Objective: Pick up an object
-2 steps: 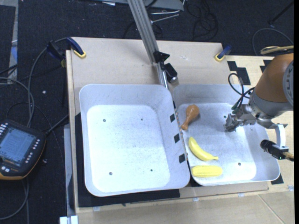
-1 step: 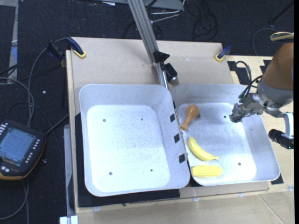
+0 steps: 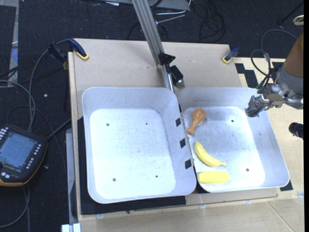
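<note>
The right bin (image 3: pixel 256 144) holds three objects near its left wall. An orange-brown chicken drumstick (image 3: pixel 196 119) lies at the back. In front of it lies a yellow banana (image 3: pixel 207 156), and a short yellow block (image 3: pixel 214 177) sits by the front rim. My gripper (image 3: pixel 253 107) hangs over the right bin's back right rim, well to the right of all three objects. Nothing shows between its dark fingers.
The left bin (image 3: pixel 130 146) lies beside the right one. A slanted metal pole (image 3: pixel 153 35) with a clamp rises behind the bins' shared edge. Yellow-and-blue clamps (image 3: pixel 77 49) grip the bench's back corners. A handheld pendant (image 3: pixel 17 153) lies on the floor at the left.
</note>
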Controlling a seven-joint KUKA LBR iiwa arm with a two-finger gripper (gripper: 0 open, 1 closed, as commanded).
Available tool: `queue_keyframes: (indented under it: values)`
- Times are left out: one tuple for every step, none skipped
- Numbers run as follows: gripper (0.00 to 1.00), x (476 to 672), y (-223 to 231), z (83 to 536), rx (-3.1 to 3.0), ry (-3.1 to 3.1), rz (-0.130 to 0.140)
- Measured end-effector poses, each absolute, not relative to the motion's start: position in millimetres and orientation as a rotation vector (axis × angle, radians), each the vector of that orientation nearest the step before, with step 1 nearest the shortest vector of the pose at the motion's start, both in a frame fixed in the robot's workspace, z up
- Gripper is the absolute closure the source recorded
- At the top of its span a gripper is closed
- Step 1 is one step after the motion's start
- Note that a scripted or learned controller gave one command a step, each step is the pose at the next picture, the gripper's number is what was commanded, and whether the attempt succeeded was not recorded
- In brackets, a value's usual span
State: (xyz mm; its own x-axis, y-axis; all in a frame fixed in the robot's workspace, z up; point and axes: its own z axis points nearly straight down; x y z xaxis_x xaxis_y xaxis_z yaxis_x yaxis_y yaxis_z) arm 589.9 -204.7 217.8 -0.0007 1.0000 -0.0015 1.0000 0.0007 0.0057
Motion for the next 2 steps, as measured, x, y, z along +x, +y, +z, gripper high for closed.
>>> queue_keyframes:
  values:
    - [1.0, 594.6, -210.0, 278.5, 2.218, 2.218, 0.004]
    - [1.0, 593.8, -162.4, 282.6, 2.217, 2.226, 0.002]
